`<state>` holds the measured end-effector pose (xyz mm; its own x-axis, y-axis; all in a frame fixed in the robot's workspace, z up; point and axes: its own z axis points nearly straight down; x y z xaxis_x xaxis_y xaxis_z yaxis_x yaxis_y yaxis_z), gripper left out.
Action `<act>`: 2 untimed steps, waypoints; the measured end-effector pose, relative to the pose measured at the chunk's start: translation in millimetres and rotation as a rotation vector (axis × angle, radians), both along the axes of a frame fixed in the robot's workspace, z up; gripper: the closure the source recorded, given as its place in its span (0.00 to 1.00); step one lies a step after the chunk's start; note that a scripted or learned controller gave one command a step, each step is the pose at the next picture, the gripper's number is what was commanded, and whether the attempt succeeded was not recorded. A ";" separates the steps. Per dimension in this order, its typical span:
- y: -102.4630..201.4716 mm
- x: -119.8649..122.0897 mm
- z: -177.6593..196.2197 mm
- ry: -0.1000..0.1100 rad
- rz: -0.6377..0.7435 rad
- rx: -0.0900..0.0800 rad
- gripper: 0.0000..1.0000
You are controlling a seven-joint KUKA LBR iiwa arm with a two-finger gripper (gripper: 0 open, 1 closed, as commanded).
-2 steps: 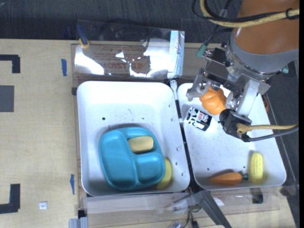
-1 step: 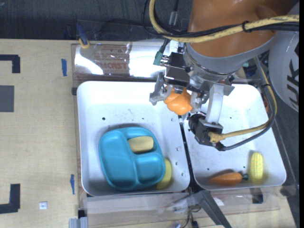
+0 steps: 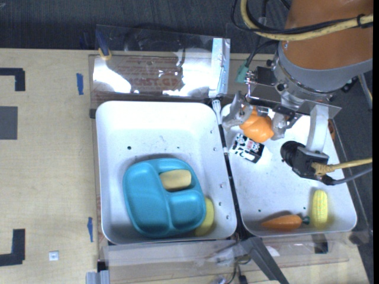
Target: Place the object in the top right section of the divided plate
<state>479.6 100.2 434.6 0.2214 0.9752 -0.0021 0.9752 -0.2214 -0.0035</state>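
Claw (image 3: 259,123) is up over the right bin (image 3: 349,218), near its back-left corner, and I can see an orange, rounded object (image 3: 258,128) clamped between its fingers, lifted off the bin floor. So I judge the pick done and the carry only starting. The divided plate (image 3: 160,203), blue, sits in the left bin (image 3: 112,158), well apart from the claw. Its top right section already has a pale yellow piece (image 3: 176,179) lying in it, so room there looks tight. What remains, as I read it: cross the wall between the bins, come down over that section and let go. A carrot (image 3: 283,221) and a corn cob (image 3: 320,207) lie along the right bin's front edge, and something yellow (image 3: 208,215) pokes out beside the plate.
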 end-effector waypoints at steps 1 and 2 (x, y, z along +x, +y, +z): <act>-57.2 0.2 0.0 0.000 -0.009 0.000 1.00; 33.2 -0.8 -18.1 0.003 0.090 0.001 1.00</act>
<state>478.8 133.4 416.5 0.1333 0.9911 -0.0021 0.9911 -0.1333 -0.0064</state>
